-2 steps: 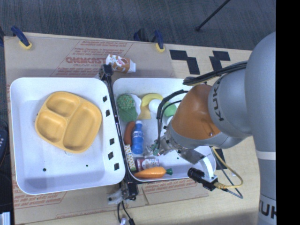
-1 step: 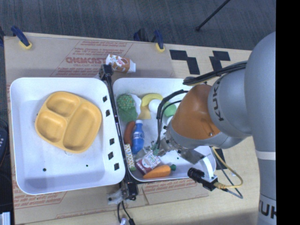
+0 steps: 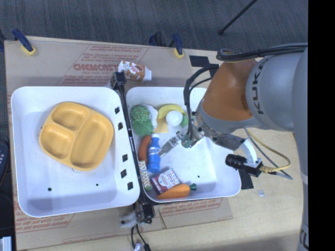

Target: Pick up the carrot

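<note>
Right bin [image 3: 226, 184]: carrot [image 3: 175, 191] beside red packet [image 3: 166, 180], blue bottle [image 3: 154, 158].

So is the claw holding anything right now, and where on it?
Nothing is held. The claw hovers over the right bin, and the carrot lies untouched at the bin's near edge.

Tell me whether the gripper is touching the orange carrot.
Apart. The camera view shows the gripper mid-bin, white floor separating it from the orange carrot by the near wall.

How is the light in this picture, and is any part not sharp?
Camera view: soft, even light, with faint shadows inside the white bins; mild glare on the yellow plate; the carrot reads clearly; the gripper looks slightly blurred.
</note>
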`<state>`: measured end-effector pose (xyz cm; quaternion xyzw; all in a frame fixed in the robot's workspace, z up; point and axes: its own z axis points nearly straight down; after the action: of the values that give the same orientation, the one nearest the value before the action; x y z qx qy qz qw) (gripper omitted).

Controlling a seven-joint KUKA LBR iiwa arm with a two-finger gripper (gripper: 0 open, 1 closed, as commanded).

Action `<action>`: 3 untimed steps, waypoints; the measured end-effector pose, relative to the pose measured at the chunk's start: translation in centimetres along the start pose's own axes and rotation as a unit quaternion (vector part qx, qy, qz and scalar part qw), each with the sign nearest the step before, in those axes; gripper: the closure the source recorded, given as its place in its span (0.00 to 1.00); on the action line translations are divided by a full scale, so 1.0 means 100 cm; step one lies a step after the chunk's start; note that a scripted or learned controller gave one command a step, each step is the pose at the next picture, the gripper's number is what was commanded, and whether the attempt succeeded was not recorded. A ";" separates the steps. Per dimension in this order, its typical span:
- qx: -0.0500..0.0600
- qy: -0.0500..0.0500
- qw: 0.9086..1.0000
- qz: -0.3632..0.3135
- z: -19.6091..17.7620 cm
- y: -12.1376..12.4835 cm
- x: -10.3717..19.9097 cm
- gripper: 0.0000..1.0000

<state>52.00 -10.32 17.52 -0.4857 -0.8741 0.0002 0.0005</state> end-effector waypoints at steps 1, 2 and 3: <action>0.000 -0.001 0.998 -0.063 -0.039 0.081 -0.011 0.00; -0.001 -0.002 0.918 -0.397 -0.017 0.119 -0.009 0.00; 0.000 0.000 0.893 -0.451 -0.017 0.096 0.022 0.00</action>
<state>58.98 -3.34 19.19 -0.0396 -0.9992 0.0002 0.0007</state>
